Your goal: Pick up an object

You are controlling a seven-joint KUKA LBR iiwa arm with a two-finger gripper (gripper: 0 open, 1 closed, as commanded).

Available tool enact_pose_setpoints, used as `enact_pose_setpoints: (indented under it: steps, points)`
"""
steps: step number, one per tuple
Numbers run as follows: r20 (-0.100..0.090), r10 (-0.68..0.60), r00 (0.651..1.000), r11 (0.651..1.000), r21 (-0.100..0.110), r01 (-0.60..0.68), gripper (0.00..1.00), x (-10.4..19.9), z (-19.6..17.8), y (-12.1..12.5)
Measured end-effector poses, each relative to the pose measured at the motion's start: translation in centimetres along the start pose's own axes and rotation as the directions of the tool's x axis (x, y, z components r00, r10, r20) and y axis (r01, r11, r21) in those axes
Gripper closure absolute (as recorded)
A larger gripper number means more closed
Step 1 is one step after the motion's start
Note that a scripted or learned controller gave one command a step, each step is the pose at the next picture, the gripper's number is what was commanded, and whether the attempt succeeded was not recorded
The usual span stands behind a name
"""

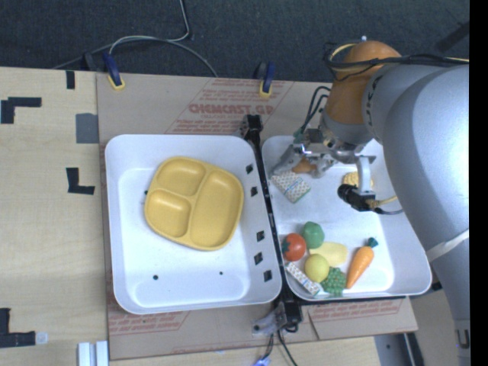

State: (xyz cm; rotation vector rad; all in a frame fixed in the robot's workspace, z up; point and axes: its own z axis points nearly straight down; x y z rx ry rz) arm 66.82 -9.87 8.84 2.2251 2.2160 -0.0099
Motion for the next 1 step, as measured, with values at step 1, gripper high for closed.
enact_pose_setpoints:
  steps: [1]
  points:
    - [-0.012,-0.005,1.0,1.0,0.002,0.005,0.0,-0.64,-0.04,0.09]
